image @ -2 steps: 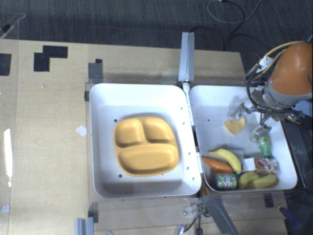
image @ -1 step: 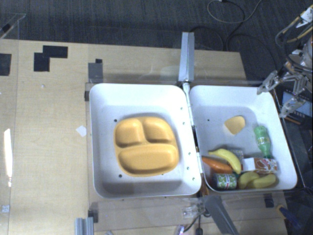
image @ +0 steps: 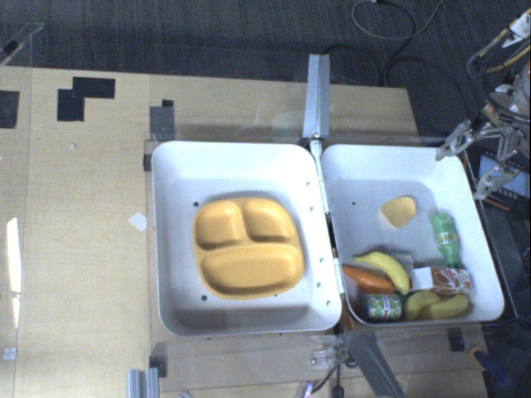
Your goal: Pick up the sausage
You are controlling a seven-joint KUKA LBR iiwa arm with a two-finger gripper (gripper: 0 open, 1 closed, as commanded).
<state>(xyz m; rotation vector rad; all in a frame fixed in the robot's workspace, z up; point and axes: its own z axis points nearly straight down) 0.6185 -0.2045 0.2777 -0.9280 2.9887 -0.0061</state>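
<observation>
Pale wooden bench (image: 75, 247) carrying two shallow white bins side by side

We see the light plywood bench top running from the left edge across to the right. Directly on it rest the left white plastic bin (image: 166, 247) and the right white plastic bin (image: 365, 168), their inner rims touching along a grey metal rail (image: 317, 98) that stands up from the bench at the far side. Flat black angular patches (image: 83, 96) sit on the bench surface at the far left, and a small white diamond-shaped mark (image: 138, 220) lies just beside the left bin. Beyond the bench we see dark carpeted floor (image: 207, 23).
</observation>
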